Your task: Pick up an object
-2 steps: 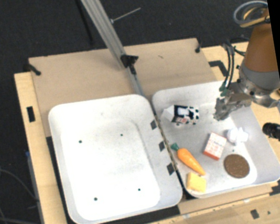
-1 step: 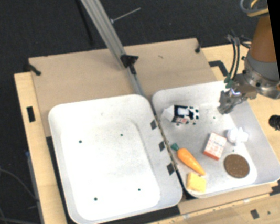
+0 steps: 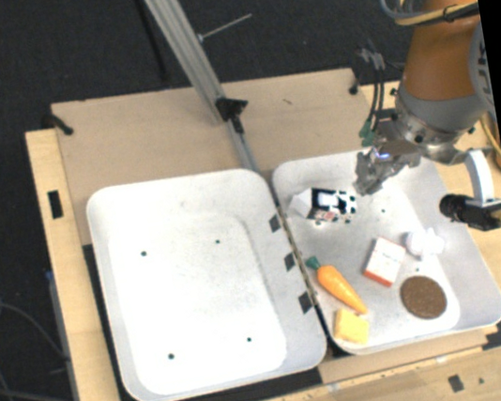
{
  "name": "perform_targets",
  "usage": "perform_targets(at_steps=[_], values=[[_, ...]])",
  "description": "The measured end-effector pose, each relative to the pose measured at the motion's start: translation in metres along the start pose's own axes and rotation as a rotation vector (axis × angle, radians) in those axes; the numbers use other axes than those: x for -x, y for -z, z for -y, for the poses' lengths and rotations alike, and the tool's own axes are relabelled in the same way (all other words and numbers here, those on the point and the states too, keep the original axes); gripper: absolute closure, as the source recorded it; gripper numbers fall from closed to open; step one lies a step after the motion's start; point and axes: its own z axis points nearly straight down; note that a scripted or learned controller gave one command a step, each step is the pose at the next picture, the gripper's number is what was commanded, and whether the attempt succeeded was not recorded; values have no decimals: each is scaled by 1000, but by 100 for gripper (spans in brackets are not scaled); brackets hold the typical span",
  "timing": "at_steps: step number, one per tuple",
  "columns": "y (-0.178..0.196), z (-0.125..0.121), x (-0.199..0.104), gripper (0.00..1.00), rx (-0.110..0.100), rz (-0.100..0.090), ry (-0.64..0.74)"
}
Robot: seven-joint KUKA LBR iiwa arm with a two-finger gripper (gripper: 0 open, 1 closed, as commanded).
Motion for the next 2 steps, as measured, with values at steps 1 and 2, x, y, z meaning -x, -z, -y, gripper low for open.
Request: perform_targets(at_steps=[1,2], values=[[4,-21,-54,100,0,1,-1],[-7,-48,-107,100,-1,2,-2]])
